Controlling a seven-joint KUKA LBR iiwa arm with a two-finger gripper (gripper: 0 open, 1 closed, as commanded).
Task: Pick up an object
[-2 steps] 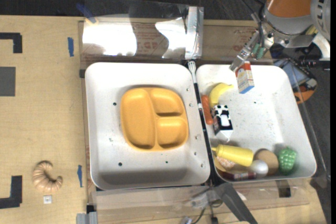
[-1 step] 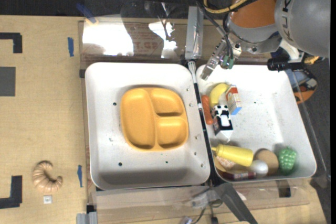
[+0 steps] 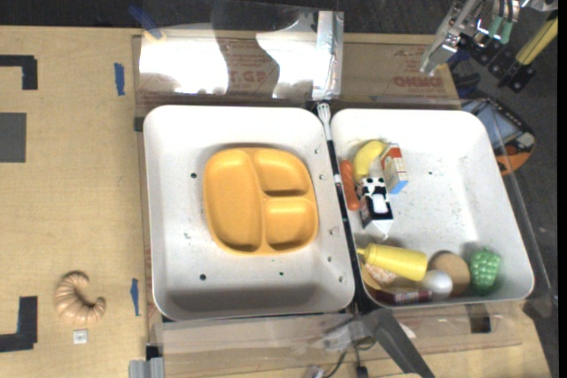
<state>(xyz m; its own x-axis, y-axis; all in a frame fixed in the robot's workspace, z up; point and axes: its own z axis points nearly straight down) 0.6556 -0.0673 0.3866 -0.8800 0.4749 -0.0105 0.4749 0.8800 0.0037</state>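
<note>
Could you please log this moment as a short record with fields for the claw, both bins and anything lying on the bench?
claw: raised beyond the right bin's far corner, holding nothing
left bin: yellow divided tray, upright
right bin: banana, yellow bottle, green bumpy ball, small boxes along the left wall
bench: croissant-shaped toy at the near left, outside both bins

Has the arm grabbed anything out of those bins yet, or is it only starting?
Nothing looks done yet. The gripper is up past the right bin's far corner, with nothing between its fingers. The banana, yellow bottle and green ball lie in that bin. The whole pick remains: reach in, close on something, lift.
</note>
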